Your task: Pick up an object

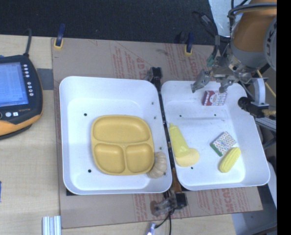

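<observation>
Gripper (212, 83) is hovering over the far end of the right bin (250, 179), fingers spread apart and holding nothing. Directly beneath it, a small red-and-white packet (213, 98) is lying on the bin floor, looking like the chosen target. Nearer the camera, a yellow bottle (182, 146), a green patterned block (223, 143) and a yellow toy corn (229, 159) are waiting. Judging by the pose, the approach step is under way; next it is needing a straight descent, fingers straddling the packet, then closing.

Tool (212, 84) open, fingers down
</observation>
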{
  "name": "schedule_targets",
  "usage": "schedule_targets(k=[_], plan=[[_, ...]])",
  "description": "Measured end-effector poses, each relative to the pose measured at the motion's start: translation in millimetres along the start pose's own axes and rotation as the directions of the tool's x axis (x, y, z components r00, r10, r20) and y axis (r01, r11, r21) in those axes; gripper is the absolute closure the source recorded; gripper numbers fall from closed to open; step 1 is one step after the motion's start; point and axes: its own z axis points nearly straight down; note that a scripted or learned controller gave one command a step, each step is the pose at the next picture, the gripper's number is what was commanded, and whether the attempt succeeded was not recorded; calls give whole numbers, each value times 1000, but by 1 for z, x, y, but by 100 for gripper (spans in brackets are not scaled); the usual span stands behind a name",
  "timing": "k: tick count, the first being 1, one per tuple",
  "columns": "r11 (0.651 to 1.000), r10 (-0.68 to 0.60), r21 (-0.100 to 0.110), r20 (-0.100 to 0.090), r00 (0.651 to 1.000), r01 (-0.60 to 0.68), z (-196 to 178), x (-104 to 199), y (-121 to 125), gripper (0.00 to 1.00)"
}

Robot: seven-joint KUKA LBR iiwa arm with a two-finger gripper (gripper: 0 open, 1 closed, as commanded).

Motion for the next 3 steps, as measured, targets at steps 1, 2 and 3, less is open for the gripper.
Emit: schedule_targets(k=[1,2,3], plan=[[1000,0,1,0,1000,0,38,-29,-1,0],[1000,-1,1,0,1000,1,92,-43,3,0],[1000,-2,2,1,1000,2,81,-44,4,100]])
